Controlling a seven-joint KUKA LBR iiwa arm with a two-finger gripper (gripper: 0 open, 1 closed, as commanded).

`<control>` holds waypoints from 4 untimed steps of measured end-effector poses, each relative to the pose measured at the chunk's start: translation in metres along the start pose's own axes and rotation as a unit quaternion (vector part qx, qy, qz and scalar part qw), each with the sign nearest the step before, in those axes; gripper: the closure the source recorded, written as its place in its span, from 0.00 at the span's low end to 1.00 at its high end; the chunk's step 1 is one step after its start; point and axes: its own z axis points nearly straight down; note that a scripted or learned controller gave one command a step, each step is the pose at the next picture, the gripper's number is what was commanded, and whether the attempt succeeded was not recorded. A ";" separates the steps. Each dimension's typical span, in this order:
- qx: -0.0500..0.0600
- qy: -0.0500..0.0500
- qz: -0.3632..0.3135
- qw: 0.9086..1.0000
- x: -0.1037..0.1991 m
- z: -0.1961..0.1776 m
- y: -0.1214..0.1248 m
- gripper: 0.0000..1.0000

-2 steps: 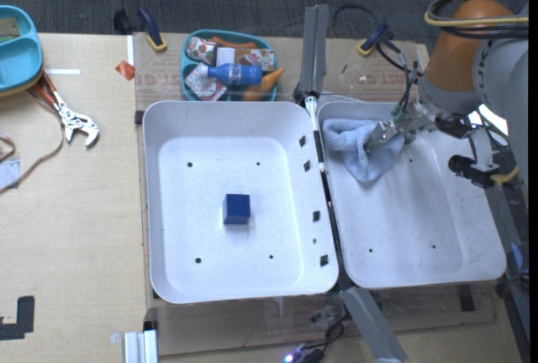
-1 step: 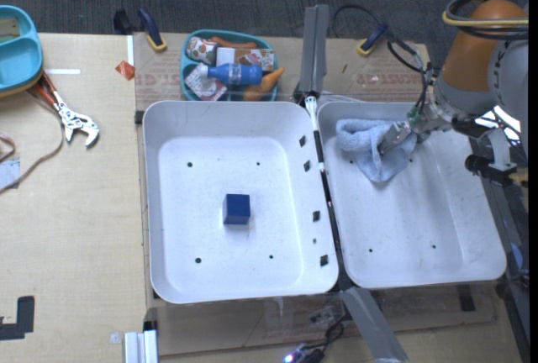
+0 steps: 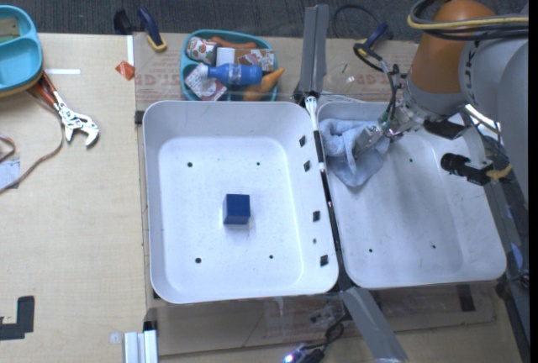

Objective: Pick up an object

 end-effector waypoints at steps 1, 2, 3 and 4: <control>0.002 0.001 0.001 1.000 -0.001 -0.005 -0.001 1.00; 0.000 0.000 -0.040 0.999 0.027 -0.099 0.012 1.00; 0.000 0.000 -0.040 0.999 0.026 -0.099 0.012 0.00; 0.000 0.000 0.004 1.000 0.016 -0.114 -0.009 0.00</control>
